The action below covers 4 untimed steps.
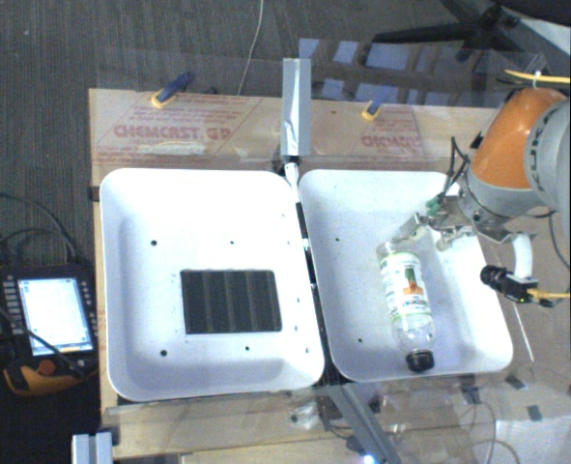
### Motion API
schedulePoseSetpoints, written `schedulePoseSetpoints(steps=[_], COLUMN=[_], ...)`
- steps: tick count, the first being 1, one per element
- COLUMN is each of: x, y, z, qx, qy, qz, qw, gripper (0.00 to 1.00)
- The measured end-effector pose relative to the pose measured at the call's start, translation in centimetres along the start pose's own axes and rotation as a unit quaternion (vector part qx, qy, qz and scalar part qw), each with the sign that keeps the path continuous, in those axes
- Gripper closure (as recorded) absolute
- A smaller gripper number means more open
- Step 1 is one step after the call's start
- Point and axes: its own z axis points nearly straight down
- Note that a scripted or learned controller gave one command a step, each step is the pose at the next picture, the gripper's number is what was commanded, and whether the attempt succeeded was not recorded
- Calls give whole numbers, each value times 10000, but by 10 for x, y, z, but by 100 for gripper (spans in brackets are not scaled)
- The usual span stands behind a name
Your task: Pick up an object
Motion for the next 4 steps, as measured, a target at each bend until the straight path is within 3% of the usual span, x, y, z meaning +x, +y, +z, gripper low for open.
schedulePoseSetpoints(steps=[1,2,3,4], x=[25,27,33,33], y=[-12,-16,-14,-14], z=[-12,-14,-18,-19], qx=[-311,-368,-463,-464], qy=[-103,-126,-179,-181], qz=[-810,-842,-1651,-1714], qw=[9962,9957,9850,9839], gripper=[0,0,0,0])
